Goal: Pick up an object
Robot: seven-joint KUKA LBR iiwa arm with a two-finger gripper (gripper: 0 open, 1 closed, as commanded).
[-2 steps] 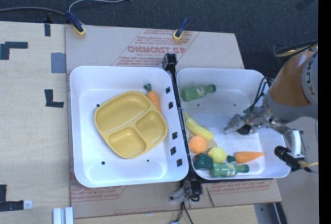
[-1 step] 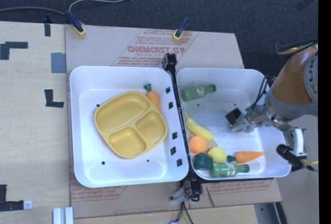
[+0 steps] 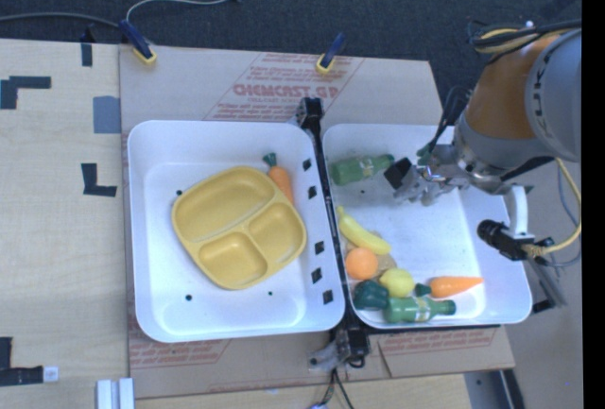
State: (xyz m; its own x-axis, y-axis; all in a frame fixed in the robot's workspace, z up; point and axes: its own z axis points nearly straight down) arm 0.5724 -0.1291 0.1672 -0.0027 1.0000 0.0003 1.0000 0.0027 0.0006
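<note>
My gripper hangs over the upper middle of the right bin, just right of a green bottle that lies near the bin's top left corner. Nothing shows in its grasp. Along the left and front of that bin lie a banana, an orange, a lemon, a dark green vegetable, a second green bottle and a carrot.
The left bin holds a yellow divided plate with a small carrot at its upper right edge. A black divider runs between the bins. The arm comes in from the right.
</note>
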